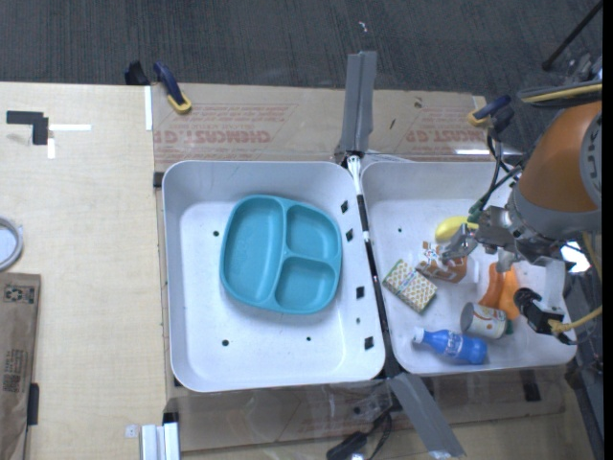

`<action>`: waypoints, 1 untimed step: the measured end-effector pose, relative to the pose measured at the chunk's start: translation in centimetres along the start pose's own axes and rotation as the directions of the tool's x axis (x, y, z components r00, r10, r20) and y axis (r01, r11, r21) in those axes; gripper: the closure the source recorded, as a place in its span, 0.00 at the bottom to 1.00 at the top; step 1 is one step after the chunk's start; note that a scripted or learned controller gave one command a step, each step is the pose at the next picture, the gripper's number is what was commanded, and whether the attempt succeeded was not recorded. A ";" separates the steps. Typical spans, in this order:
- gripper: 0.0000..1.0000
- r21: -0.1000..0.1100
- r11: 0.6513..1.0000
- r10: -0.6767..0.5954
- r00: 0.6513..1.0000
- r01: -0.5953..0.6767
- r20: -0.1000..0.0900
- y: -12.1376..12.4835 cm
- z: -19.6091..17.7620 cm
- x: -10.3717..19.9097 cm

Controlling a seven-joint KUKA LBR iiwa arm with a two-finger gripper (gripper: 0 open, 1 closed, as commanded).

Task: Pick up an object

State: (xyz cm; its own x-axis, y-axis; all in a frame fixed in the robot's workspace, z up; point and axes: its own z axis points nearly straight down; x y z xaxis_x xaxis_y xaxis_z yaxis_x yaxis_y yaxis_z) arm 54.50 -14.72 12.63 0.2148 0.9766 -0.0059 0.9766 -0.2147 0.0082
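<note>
Arm (565,161): reaching in from 3 o'clock, bent over the right bin (402,199), orange band above the wrist.
Gripper (458,247): low over the clutter, tips down among the small brown packet (446,268) and yellow piece (450,228); spread or pinching, cannot tell.
Likely target: the packet at the tips, near the bin's centre; nothing seen clamped, so probably a descent to grasp.
Other candidates: checkered block (411,286) at 8 o'clock from the tips; blue bottle (456,346) lying flat at 6 o'clock; can (485,321) and orange item (498,290) toward 4 o'clock, crowded together.
Left bin (192,333): teal divided plate (283,255) alone, central.
Hidden: wrist covers the bin's 3 o'clock side; orange item partly masked; packet's shape unclear.
</note>
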 end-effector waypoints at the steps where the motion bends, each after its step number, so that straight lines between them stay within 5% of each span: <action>1: 0.00 0.012 0.999 0.048 0.999 -0.048 -0.003 4.8 3.1 0.5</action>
State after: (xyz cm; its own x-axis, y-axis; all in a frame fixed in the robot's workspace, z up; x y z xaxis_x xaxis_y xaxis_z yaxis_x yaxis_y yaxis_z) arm 59.33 -15.27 9.59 0.2614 0.9652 -0.0022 0.9652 -0.2614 -0.0040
